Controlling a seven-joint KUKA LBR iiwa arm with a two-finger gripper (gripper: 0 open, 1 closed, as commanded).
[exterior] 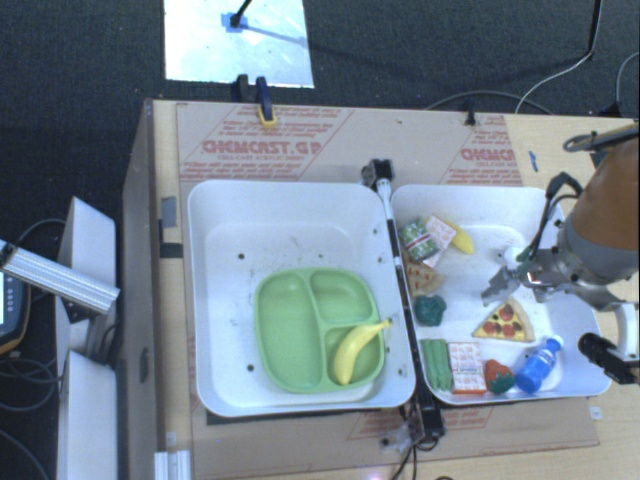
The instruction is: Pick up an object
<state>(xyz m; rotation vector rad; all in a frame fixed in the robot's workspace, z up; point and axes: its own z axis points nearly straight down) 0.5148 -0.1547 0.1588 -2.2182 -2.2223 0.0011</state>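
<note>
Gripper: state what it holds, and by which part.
Nothing is seen between the fingers of the gripper; it hovers over the right bin just above the pizza slice, apparently open.

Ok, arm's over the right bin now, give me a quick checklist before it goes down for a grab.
1. Gripper over the right bin: ok.
2. Target under it: pizza slice lies just below the gripper in the view, apart from it: ok.
3. Jaws open enough: cannot tell.
4. Nothing held yet: ok, nothing shows between them.
5. Room around target: blue bottle and red toy lie close by: not ok for a wide approach.
6. Left bin undisturbed, banana on green tray: ok.
</note>
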